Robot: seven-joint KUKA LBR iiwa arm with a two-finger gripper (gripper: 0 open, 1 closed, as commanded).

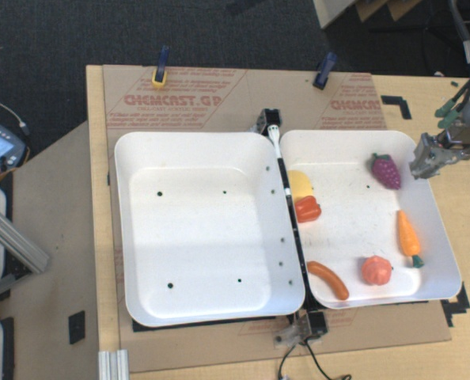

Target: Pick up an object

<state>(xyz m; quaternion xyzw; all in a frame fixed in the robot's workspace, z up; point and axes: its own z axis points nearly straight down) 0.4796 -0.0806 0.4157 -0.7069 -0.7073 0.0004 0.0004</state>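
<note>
The right bin [354,153] holds several toy foods. A purple grape bunch [385,171] lies near its far right corner. A yellow piece [299,184] and a red pepper [307,209] rest against the left wall. An orange carrot [408,237] lies along the right side, a pinkish-red strawberry [376,270] sits near the front, and a sausage [328,280] lies at the front left. My gripper [426,165] hangs at the bin's right rim, just right of the grapes, with nothing seen in it.
The left bin [195,220] sits beside the right one, with a black divider strip [286,204] between them. Blue clamps [324,70] and a yellow-blue clamp [161,68] hold the cardboard at the back edge. A cable runs off the front.
</note>
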